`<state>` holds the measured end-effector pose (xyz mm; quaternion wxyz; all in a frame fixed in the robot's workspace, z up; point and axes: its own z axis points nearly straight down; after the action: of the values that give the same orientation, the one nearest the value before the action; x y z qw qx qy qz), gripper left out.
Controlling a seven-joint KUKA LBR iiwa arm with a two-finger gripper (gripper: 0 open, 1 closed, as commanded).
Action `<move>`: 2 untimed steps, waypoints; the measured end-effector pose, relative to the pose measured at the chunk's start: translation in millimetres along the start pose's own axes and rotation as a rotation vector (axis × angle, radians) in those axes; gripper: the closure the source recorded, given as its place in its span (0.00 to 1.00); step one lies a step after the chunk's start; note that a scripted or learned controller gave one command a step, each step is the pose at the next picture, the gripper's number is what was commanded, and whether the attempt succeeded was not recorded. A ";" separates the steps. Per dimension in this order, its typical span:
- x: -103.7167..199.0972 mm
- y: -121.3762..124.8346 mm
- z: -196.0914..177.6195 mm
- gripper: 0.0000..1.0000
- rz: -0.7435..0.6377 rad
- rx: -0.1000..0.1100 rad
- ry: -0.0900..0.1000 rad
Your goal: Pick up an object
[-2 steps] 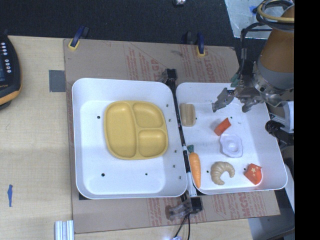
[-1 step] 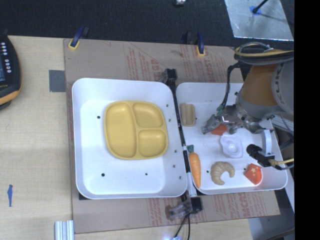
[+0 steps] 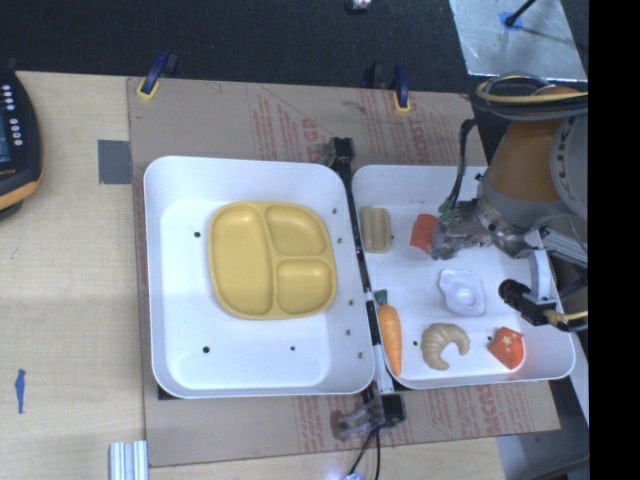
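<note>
1. My pincer [image 3: 452, 236] hangs low over the right bin [image 3: 400, 182], in its upper half, with my grey arm and its orange band [image 3: 522, 164] coming in from three o'clock.
2. I cannot tell how far my pincer is parted, nor whether it has hold of anything; its dark tip is a blur from this height.
3. Just beside the tip, at nine o'clock, lies an orange-red block [image 3: 424, 231]. It looks to be touching or nearly touching my pincer, but I cannot say which.
4. Further on at nine o'clock lies a tan bread piece [image 3: 375, 229], near the bin's left wall.
5. At six o'clock from my pincer sits a white object [image 3: 462, 292], close below it.
6. Beyond that, at six o'clock, lies a croissant [image 3: 445, 344]; at five o'clock a red wedge [image 3: 507, 348]; at seven o'clock a carrot [image 3: 389, 338], along the left wall.
7. Count in the right bin: six things, one of each kind.
8. The left bin [image 3: 180, 353], at nine o'clock and well apart from my pincer, holds one yellow divided plate [image 3: 270, 259] with three compartments.
</note>
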<state>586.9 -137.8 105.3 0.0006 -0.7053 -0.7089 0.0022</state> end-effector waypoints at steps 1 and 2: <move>-43.1 -22.8 -15.4 1.00 0.006 0.001 0.001; -40.3 -21.5 -14.7 0.00 0.002 0.000 0.002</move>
<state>565.6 -178.2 120.2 0.0013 -0.7060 -0.7082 0.0012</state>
